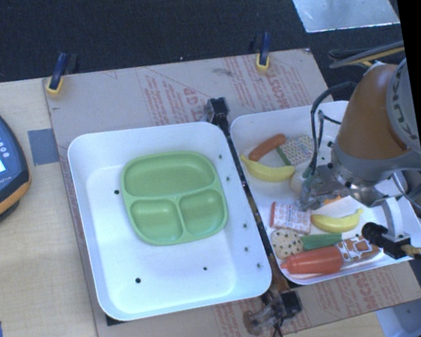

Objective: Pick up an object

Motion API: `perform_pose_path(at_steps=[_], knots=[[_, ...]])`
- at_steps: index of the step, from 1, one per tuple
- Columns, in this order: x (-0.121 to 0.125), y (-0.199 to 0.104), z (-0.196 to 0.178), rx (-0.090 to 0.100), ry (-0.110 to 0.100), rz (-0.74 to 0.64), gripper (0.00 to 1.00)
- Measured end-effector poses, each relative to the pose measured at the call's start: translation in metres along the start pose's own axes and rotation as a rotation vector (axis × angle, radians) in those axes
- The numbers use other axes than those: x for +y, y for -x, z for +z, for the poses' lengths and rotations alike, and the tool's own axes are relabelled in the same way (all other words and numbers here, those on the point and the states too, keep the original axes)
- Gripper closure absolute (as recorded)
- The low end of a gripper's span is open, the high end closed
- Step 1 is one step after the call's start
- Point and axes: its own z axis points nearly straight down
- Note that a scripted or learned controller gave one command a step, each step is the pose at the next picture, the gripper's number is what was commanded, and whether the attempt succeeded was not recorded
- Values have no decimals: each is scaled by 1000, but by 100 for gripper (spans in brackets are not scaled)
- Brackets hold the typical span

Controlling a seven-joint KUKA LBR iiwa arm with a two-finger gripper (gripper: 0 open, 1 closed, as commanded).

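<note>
Over the right bin [266, 121], the end effector [311, 191] hangs low among toy foods; its grip state cannot be told.

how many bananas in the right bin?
2. One banana lies in the upper part of the right bin, under the hot dog; the other banana lies lower right, beside the arm. More may be hidden beneath the arm.
</note>
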Motion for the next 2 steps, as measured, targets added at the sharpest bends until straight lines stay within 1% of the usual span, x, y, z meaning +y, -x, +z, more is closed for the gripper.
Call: perform_pose_path(at_steps=[1, 2], knots=[[0, 0, 0, -1, 0, -1, 0], [56, -7, 16, 0, -3, 7, 0]])
